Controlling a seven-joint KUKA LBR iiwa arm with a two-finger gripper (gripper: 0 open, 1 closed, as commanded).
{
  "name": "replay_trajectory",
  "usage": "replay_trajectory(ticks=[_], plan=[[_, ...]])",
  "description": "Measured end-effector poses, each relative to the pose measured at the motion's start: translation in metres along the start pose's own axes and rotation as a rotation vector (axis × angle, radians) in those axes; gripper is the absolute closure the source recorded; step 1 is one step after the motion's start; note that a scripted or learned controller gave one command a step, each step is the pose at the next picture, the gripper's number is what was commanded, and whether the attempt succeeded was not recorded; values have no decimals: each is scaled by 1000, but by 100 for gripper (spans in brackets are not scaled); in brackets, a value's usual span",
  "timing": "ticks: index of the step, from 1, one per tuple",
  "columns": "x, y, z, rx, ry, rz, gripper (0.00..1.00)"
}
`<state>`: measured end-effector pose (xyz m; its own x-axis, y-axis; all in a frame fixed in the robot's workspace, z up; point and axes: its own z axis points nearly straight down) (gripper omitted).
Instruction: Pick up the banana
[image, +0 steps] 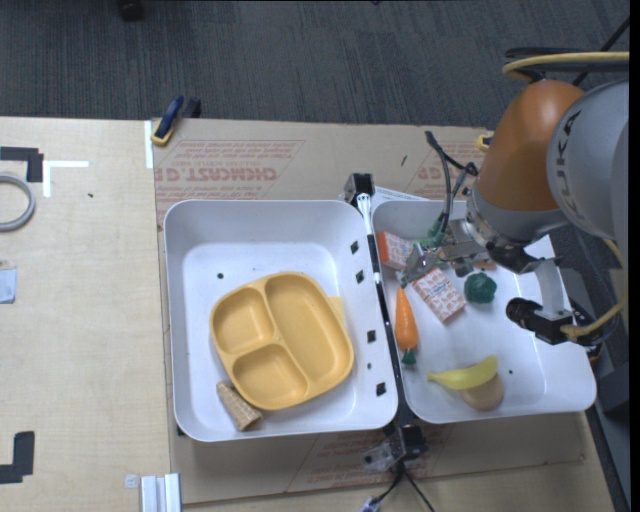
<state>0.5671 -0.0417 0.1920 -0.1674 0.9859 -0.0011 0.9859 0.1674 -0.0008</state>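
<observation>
In the right bin (560, 385), the banana (466, 375) was seen lying near the front wall, touching a brownish round item (484, 395) just in front of it. The pincer (447, 255) was seen further back in the same bin, over a small red-and-white carton (438, 295). Its state could not be told: the tips were lost in wrist clutter and cables. Nothing was seen held.

Risks, as judged from this frame:
- A descent from the present spot would be made onto the carton, not the banana; a wrong-object grab could be expected.
- The banana is curved and smooth, so it could be rolled or squeezed out if it were pinched off-centre.
- The brown item touching it could be caught along with it, or the banana could be nudged against the front wall.
- The carrot (405, 322), lying beside the divider, and the dark green object (481, 288) could be clipped by the wrist during the move across.

Contents:
- Right bin: banana, brown item, carrot, carton, green object, and a reddish packet (396, 247) at the back.
- Left bin (200, 250): a yellow three-compartment plate (282, 338), its compartments bare, and a tan cone-like piece (238, 406) at the plate's front corner.

Both bins were seen set on the cardboard-covered worktop (80, 350).
</observation>
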Motion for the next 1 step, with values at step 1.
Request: replay_trajectory(ticks=[1], plan=[[-7,-55,0,0,1,-118,0]])
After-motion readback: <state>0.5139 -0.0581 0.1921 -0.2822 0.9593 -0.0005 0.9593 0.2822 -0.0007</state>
